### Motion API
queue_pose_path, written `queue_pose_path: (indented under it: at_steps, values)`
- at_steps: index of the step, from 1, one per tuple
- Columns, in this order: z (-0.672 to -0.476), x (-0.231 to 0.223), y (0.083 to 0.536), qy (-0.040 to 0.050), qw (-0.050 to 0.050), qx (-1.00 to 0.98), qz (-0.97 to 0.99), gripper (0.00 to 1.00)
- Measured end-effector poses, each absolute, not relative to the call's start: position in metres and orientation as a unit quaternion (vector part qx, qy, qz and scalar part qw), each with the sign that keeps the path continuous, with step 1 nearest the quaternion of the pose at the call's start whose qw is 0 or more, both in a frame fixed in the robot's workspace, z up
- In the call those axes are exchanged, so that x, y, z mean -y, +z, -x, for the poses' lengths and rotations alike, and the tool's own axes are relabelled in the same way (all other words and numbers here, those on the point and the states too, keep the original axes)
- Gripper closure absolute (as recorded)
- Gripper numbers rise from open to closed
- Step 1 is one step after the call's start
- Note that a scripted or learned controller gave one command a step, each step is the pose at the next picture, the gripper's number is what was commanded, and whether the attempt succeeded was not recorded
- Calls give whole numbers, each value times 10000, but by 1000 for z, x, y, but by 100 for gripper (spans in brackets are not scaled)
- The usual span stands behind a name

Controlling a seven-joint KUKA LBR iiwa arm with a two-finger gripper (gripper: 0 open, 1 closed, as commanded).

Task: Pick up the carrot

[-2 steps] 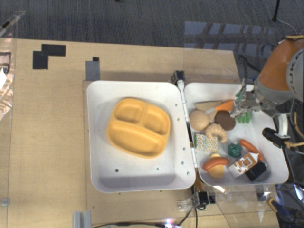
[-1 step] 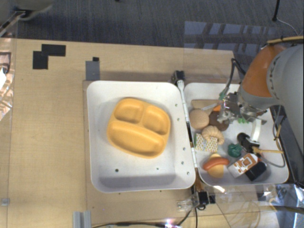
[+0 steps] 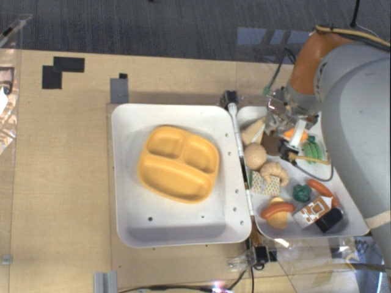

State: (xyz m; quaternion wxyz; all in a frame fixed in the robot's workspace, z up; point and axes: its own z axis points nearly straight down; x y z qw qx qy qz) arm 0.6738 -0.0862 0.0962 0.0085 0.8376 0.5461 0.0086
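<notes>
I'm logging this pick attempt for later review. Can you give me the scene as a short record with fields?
left bin: holds a yellow divided plate
right bin: crowded with toy foods
gripper: low over the right bin's far end
carrot: orange piece with green top, at the gripper; grasp not confirmable
arm: reaches in from the right

- Arm [image 3: 357, 121]: broad, rounded, smooth grey shell.
- Orange band [image 3: 308, 57] just above the wrist, glossy.
- Below the band: metal gripper [image 3: 292, 124] block, small parts, wires.
- Thin dark cable loops beside the band.
</notes>
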Motion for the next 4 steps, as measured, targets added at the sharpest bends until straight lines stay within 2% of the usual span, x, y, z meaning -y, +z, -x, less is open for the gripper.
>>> queue_pose_path:
  at_steps: [1, 2, 3, 4]
  values:
    - [-676, 137, 98, 95, -92, -6310, -7757, 100]
    - [-636, 173, 97, 58, 116, -7827, -6223, 100]
    - [-667, 185, 98, 40, -232, -6651, -7464, 100]
    - [-667, 185, 98, 43, -224, -6651, -7464, 0]
